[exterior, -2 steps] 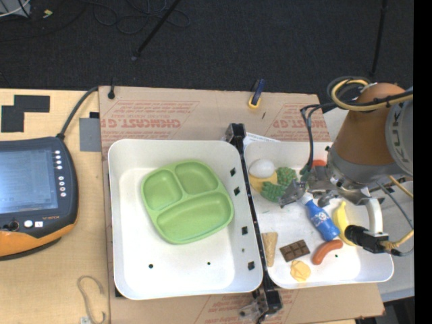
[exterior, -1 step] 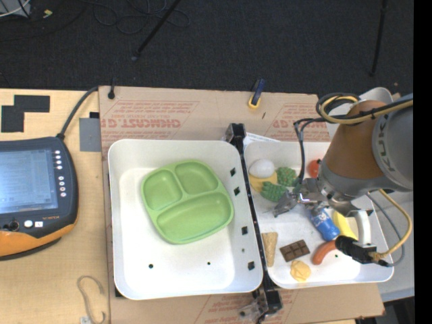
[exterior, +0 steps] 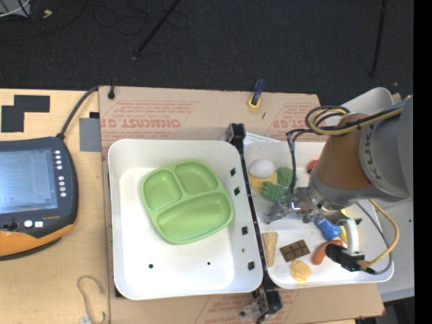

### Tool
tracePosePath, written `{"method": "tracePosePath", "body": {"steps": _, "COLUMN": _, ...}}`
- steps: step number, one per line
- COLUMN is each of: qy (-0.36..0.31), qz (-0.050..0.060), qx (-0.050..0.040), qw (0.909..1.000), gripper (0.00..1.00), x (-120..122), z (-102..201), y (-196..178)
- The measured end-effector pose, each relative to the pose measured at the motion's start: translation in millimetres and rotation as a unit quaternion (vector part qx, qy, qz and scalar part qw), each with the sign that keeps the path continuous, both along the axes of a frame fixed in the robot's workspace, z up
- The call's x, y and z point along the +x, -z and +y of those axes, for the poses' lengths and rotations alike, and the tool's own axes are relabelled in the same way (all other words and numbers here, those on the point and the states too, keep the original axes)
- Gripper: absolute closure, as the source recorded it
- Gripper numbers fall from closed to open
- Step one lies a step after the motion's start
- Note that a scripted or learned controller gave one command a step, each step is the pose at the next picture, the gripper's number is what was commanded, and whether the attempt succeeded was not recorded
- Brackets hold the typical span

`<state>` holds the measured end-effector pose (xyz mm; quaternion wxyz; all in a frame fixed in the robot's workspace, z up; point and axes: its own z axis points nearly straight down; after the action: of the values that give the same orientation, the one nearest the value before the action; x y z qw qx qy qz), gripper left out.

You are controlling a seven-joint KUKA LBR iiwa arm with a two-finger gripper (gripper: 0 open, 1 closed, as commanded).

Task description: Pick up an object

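Observation:
My gripper (exterior: 280, 210) is low in the right bin (exterior: 378, 275), near its left-centre. It sits just below a green leafy toy (exterior: 277, 183) and a white egg (exterior: 262, 168). A tan wedge (exterior: 270, 246) and a brown chocolate block (exterior: 294, 250) lie in front of it. A blue piece (exterior: 329, 229) lies just to its right under the wrist. A small yellow piece (exterior: 301, 271) and an orange-red piece (exterior: 318, 252) rest near the bin's front. Nothing is visibly held.
The left bin (exterior: 131, 262) holds a green divided plate (exterior: 189, 200). A black divider (exterior: 247, 208) separates the bins. A tablet-like pendant (exterior: 34, 187) lies on the bench at far left. The bulky grey and orange arm (exterior: 354, 160) covers the right bin's back right.

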<state>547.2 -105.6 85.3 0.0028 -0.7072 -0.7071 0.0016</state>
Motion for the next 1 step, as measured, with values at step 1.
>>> {"method": "tracePosePath", "body": {"steps": 1, "qy": 0.004, "qz": -0.001, "qx": -0.0001, "qw": 1.0, "gripper": 1.0, "x": 0.2, "z": -2.2, "y": -12.6}}
